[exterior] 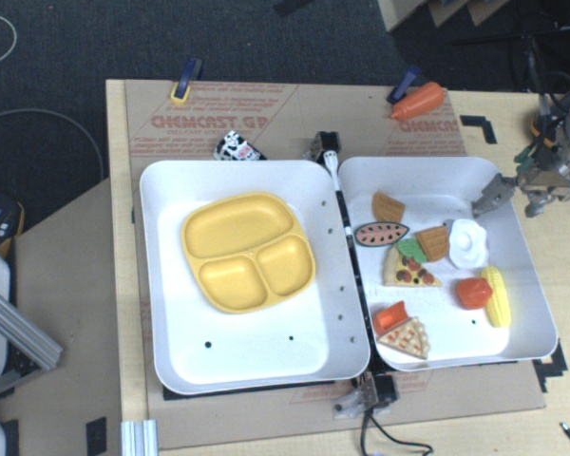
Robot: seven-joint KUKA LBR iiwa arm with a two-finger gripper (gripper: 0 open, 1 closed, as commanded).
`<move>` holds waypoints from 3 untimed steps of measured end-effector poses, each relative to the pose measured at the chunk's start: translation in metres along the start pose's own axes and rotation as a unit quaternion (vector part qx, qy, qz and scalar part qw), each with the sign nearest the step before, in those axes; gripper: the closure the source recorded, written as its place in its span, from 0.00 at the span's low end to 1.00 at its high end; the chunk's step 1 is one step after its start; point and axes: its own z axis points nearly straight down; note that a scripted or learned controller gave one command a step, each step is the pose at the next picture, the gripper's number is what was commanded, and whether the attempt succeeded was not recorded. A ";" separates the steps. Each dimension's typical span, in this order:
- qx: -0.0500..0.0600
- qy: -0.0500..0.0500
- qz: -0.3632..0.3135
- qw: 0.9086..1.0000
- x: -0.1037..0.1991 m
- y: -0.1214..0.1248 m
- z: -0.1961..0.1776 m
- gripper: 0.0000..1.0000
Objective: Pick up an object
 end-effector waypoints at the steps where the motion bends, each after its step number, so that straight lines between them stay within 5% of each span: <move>1: -0.007 -0.002 -0.002 1.000 0.001 0.003 -0.009 0.00; 3: -0.005 -0.001 -0.002 1.000 0.019 -0.001 0.090 0.00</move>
